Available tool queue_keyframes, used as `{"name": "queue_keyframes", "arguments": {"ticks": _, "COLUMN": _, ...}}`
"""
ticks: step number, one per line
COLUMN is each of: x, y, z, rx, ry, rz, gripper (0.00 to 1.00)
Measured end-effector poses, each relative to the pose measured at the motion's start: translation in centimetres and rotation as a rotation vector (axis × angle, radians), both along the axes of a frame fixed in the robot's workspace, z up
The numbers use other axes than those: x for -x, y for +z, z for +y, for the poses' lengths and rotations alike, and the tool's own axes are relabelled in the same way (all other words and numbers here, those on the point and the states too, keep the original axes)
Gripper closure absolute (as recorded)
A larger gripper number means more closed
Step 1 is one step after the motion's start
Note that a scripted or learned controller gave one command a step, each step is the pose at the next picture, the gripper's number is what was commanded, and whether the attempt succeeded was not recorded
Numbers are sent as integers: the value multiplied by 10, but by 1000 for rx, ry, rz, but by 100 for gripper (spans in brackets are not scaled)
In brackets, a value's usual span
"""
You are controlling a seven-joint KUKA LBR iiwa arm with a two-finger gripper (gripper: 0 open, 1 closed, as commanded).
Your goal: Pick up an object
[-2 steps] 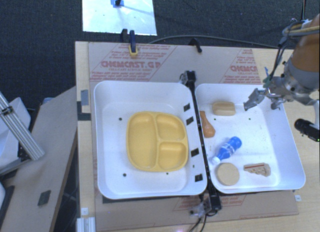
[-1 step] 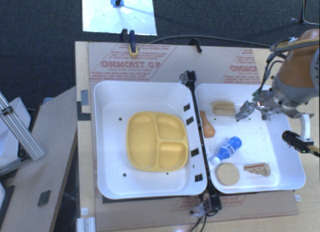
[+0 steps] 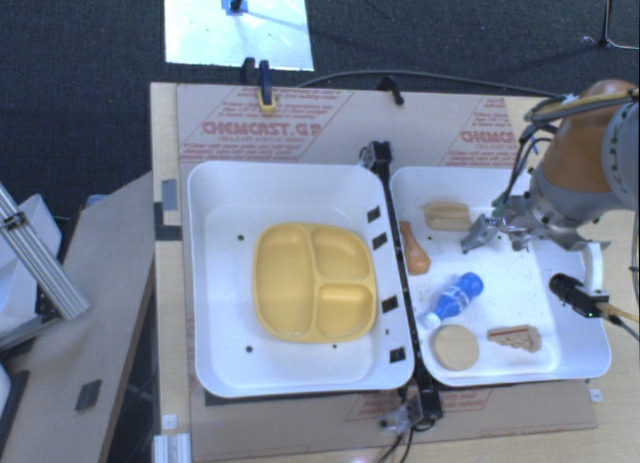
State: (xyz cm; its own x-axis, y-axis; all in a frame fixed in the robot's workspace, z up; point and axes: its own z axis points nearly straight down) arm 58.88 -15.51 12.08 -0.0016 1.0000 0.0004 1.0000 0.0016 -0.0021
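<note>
I am reading red lettering on the brown protective sheet [image 3: 300, 121] lying under the bins: "CHEMCAST GP" at its upper left, repeated at the upper right, where the arm is partly covering it. The smaller print beneath is staying too blurred for me.

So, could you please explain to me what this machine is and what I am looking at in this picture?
This is one camera fixed above a bench, looking down at a slant. The grey machine with the orange band reaching in from the right is a robot arm; its job is to pick up an object. At its tip is a two-finger gripper, poised over the right bin; nothing shows between its fingers.

Two shallow white bins sit side by side. The left bin holds a yellow divided tray. The right bin holds a tan bread-like piece, an orange-brown pear-shaped piece, a blue bottle, a round tan disc and a brown wedge.
</note>
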Motion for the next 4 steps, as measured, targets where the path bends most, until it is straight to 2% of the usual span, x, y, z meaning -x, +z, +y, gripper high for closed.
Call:
{"name": "queue_keyframes", "arguments": {"ticks": 1, "x": 0, "y": -38, "z": 1, "rx": 0, "ry": 0, "rz": -1, "gripper": 0}}
{"name": "queue_keyframes", "arguments": {"ticks": 2, "x": -2, "y": -25, "z": 0, "rx": 2, "ry": 0, "rz": -6, "gripper": 100}}
{"name": "queue_keyframes", "arguments": {"ticks": 3, "x": 6, "y": 33, "z": 1, "rx": 2, "ry": -1, "rz": -8, "gripper": 100}}
{"name": "queue_keyframes", "arguments": {"ticks": 4, "x": -1, "y": 85, "z": 9, "rx": 2, "ry": 4, "rz": -10, "gripper": 100}}
